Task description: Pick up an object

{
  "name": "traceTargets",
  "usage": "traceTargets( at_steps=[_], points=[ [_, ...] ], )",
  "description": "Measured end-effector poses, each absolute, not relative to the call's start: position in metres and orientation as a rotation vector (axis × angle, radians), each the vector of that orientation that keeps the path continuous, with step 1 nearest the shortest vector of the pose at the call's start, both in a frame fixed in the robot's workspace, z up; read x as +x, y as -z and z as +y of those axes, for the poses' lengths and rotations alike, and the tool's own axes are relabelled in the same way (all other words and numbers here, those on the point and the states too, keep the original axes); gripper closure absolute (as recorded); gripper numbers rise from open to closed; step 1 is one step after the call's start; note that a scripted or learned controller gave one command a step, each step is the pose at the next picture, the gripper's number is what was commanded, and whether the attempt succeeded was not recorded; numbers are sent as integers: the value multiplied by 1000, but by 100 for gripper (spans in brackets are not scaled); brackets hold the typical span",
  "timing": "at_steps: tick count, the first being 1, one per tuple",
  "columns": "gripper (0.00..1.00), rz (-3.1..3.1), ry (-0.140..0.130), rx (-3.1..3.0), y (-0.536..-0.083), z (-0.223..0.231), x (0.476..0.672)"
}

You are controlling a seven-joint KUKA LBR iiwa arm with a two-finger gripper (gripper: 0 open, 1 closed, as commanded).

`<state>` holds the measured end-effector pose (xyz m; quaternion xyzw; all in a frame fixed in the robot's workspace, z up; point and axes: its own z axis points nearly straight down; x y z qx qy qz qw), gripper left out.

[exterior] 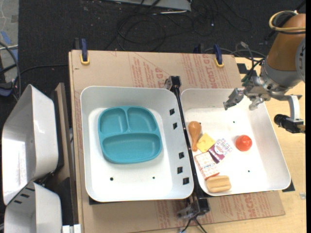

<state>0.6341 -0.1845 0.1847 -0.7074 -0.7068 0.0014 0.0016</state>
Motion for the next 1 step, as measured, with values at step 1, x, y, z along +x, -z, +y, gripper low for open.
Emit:
traceTargets(
  at_steps=[1],
  points=[
    [0, -2220, -4, -2219, -140, -185, 639]
  ],
)
